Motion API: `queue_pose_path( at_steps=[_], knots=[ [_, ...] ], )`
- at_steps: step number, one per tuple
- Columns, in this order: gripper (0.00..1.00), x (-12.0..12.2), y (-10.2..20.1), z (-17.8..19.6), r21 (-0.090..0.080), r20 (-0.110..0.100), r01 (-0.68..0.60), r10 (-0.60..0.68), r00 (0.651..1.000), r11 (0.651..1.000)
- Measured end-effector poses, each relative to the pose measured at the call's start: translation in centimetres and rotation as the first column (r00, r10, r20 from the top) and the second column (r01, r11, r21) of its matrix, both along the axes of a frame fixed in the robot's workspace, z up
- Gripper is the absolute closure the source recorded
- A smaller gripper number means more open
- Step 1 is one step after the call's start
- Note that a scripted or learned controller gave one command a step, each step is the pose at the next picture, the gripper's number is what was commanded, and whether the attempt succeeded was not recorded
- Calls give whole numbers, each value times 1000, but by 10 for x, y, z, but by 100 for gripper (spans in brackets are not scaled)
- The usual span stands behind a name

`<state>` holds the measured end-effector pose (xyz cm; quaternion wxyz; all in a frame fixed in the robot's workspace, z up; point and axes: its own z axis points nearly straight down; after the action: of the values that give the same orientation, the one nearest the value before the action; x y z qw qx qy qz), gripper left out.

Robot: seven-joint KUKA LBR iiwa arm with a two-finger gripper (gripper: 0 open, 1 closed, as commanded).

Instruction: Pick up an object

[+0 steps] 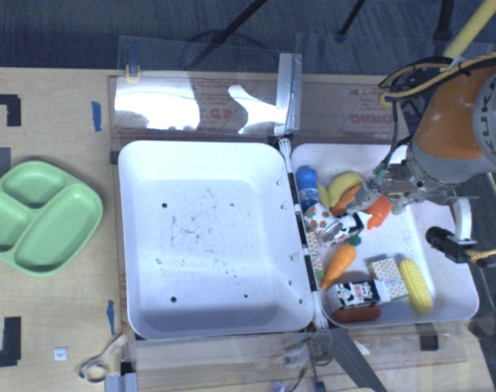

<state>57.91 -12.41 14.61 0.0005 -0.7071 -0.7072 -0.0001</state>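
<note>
The right bin (452, 219) holds several small toys. Among them are a blue bottle (306, 180), a yellow banana (342, 189), a small orange carrot (379, 211), a bigger carrot (339, 263), a corn cob (417, 284), a patterned box (384, 269), a black and white piece (344, 229) and a red and black toy (355, 295). My gripper (370, 192) is low over the bin's back half, between the banana and the small carrot and very close to both. Whether it holds anything is hidden.
The left bin (203, 152) is next to the right one, across a shared ridge (301, 219). A green divided plate (40, 216) lies on the bench at far left. A clear panel (198, 96) stands behind the bins. Cables (411, 76) loop above the arm.
</note>
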Motion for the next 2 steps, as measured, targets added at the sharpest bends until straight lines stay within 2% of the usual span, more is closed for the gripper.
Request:
queue_pose_path(
  at_steps=[1,2],
  knots=[
    [0,51,-66,-55,-1,2,106,-106,994,994],
    [100,52,-65,-44,-2,5,104,-104,995,995]
  ],
)
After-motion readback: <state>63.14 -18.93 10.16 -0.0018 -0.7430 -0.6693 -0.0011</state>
